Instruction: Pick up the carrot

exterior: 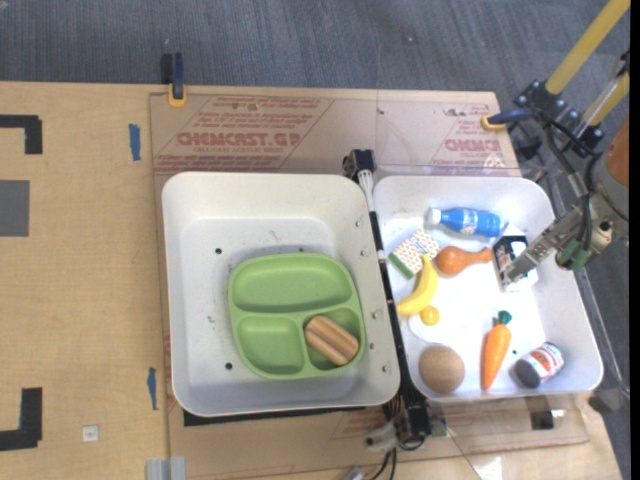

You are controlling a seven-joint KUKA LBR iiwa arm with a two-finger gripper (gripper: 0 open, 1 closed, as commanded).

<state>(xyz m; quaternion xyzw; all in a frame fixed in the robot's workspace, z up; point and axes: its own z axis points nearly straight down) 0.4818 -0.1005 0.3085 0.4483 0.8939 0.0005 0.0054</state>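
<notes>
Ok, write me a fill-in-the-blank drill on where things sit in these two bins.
1. The carrot lies in the ____ bin as the camera sees it.
2. The hot dog rests in a compartment of the ____ divided plate.
3. The gripper is nearest the orange pear-shaped toy, not the carrot, which lies ____ it in the picture.
4. The blue bottle lies on its ____.

Missing words: right; green; below; side

Single fixed cam, mounted above the flat tan cardboard-covered table (80, 268), looking down at a slant. Mid-range: both shallow white plastic bins (190, 268) fit in frame side by side, table's far edge and grey floor (300, 18) along the top. Arm enters from frame right.
</notes>
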